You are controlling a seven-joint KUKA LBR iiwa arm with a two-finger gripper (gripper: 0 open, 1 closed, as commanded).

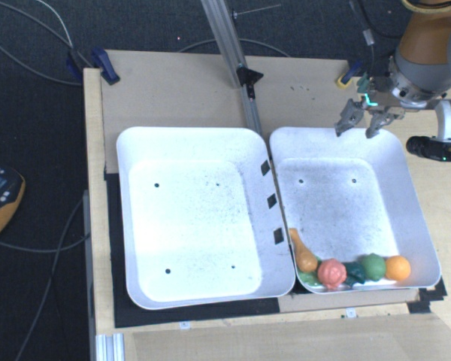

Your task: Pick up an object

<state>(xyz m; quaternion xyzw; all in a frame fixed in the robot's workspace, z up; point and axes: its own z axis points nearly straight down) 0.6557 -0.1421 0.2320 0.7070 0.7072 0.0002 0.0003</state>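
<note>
Objects for the pick sit in a row along the near wall of the right bin [406, 173], well below the gripper [361, 126] and mostly to its left: orange carrot-like piece [304, 254], pink ball [331, 272], green ball [373, 266], orange ball [398, 268]. Gripper hovers over the bin's far rim, fingers apart, nothing between them. Looks like the approach step, no grasp yet. Next move needs travel toward the near wall, then descent onto one item; wall crowding could block a finger.

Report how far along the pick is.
Nothing looks picked yet. The gripper hangs open, holding nothing, over the right bin's far rim. The carrot, pink ball, green ball and orange ball all lie along its near edge. Reaching, grasping and lifting remain.
</note>
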